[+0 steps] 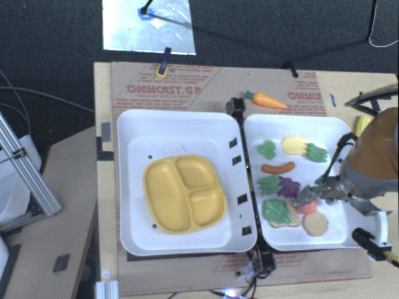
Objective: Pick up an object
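The right bin (340, 129) holds several toy foods. Among them are a yellow fruit with a green top (295, 145), a sausage (277, 167), purple grapes (288, 186), a green leafy piece (269, 184) and a green-topped toast (278, 212). A round beige biscuit (316, 223) lies near the front. My gripper (307, 196) reaches in from the right and hangs low over a red tomato-like piece (307, 207), partly hiding it. From this view I cannot see whether anything is held.
The left bin (131, 129) bears a yellow divided plate (184, 193). A toy carrot (267, 100) lies on the cardboard behind the bins. A small green broccoli piece (267, 149) sits near the right bin's left wall. The arm's grey body (374, 161) covers that bin's right side.
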